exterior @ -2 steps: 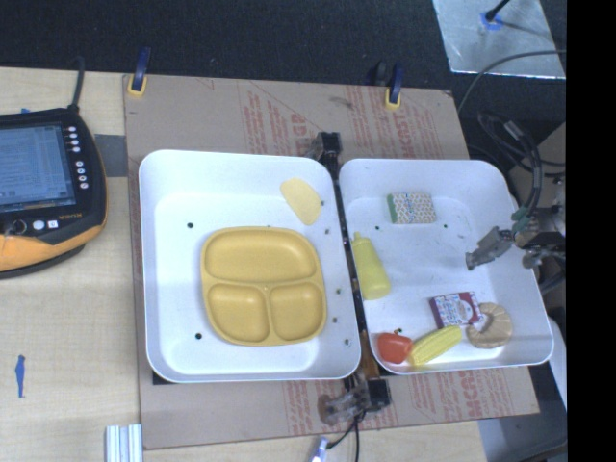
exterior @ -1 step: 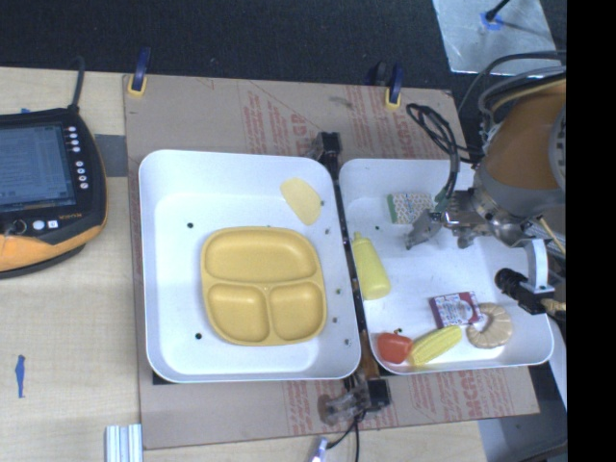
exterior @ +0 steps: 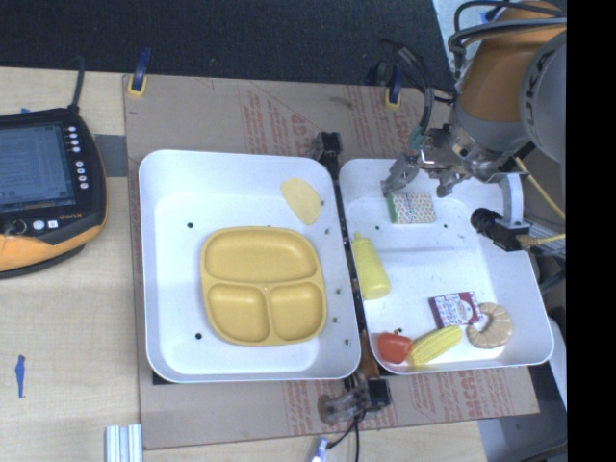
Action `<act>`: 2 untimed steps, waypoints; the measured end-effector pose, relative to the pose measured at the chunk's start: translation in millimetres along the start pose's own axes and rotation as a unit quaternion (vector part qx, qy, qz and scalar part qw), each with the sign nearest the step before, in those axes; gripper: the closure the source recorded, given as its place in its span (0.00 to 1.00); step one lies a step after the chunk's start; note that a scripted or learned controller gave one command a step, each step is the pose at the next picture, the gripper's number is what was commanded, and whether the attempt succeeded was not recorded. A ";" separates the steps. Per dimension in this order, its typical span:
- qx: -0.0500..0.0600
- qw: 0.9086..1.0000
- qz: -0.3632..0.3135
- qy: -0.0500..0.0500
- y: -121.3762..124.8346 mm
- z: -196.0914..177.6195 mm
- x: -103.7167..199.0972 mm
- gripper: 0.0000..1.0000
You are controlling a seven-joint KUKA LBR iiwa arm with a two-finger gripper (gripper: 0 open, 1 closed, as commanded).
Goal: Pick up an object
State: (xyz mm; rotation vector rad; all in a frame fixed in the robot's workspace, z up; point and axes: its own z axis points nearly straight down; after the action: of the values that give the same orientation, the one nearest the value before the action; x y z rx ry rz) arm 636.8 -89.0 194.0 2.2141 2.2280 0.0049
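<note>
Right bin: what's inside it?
In the right bin: patterned pad under the pincer, yellow bottle, red packet, corn, red piece, donut. Anything beneath these is covered.

Bright even overhead light; soft shadows; mild glare on white bins [exterior: 164, 258]; slightly soft focus.

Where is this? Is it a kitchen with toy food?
Probably a robot lab, not a kitchen. A grey and orange robot arm reaches over two shallow white bins of toy food, and an orange-edged control tablet lies on the bench.
</note>
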 end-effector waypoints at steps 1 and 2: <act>0.003 1.000 0.000 0.000 -1.5 -8.9 -2.4 1.00; 0.004 1.000 -0.001 0.000 -1.6 -8.6 -2.4 0.00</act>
State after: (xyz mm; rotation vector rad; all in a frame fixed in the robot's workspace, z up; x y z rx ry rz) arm 635.2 -91.4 202.6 2.2160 2.2323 -0.0042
